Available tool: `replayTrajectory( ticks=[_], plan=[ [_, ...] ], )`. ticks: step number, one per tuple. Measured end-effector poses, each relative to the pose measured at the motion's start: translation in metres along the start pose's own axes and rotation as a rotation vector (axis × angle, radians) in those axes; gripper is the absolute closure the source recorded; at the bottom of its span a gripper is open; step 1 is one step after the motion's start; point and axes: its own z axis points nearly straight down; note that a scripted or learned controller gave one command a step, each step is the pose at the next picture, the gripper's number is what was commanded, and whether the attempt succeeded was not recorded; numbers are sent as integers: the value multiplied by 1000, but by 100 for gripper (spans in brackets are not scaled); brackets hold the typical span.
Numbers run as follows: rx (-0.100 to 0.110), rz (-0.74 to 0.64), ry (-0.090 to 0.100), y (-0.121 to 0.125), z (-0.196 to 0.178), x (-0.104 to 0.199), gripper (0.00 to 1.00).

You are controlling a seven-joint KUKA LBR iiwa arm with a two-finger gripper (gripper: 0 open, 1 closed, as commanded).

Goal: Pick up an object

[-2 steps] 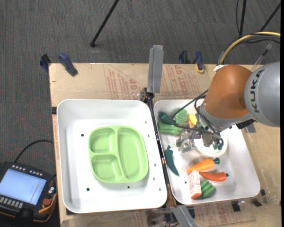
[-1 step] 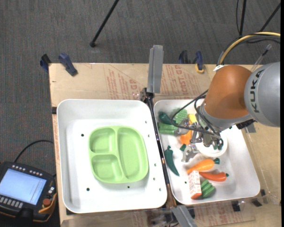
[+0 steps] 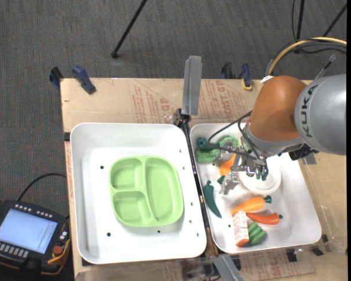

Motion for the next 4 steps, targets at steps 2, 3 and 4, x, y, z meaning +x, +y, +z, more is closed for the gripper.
replayTrajectory(
  ticks=[2, 3, 4],
  plan=[
    [0, -4, -3, 1, -10, -1, 0],
    [0, 136, -4, 12, -1, -8, 0],
    [2, 346, 2, -131, -1, 66, 0]
  ],
)
